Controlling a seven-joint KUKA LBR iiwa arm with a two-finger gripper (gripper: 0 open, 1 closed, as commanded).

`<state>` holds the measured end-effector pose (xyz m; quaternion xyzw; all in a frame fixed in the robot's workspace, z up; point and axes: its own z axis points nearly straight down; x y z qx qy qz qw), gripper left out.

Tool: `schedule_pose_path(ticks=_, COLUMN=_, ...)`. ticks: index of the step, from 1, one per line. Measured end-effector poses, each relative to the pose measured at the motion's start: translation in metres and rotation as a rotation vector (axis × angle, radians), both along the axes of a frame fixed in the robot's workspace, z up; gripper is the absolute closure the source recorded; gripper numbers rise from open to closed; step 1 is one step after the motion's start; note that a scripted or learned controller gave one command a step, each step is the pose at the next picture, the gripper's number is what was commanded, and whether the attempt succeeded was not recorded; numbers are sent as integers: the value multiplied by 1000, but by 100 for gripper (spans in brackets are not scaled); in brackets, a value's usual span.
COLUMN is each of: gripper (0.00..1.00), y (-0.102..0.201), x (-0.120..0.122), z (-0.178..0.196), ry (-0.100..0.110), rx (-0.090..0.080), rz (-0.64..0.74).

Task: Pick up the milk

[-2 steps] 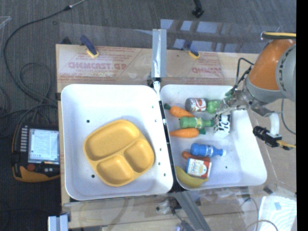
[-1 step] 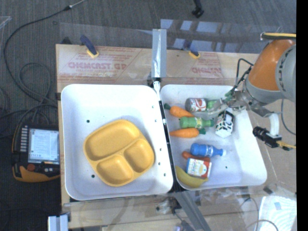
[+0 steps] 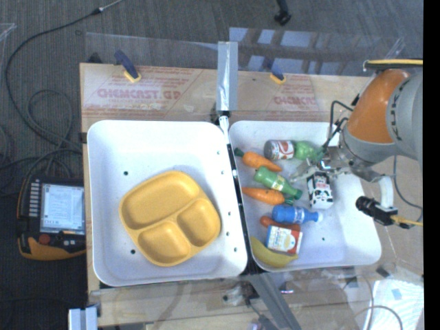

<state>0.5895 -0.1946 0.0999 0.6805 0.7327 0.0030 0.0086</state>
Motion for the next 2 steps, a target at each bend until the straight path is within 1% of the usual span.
schedule_pose_path(ticks=1, gripper=100, y=0, x=0, z=10, ry=-2, rx=-1, rz=-1)
schedule_pose_path(ticks=2, gripper=100, y=58, x=66, z=92, ry=17, rx=5, rz=-62)
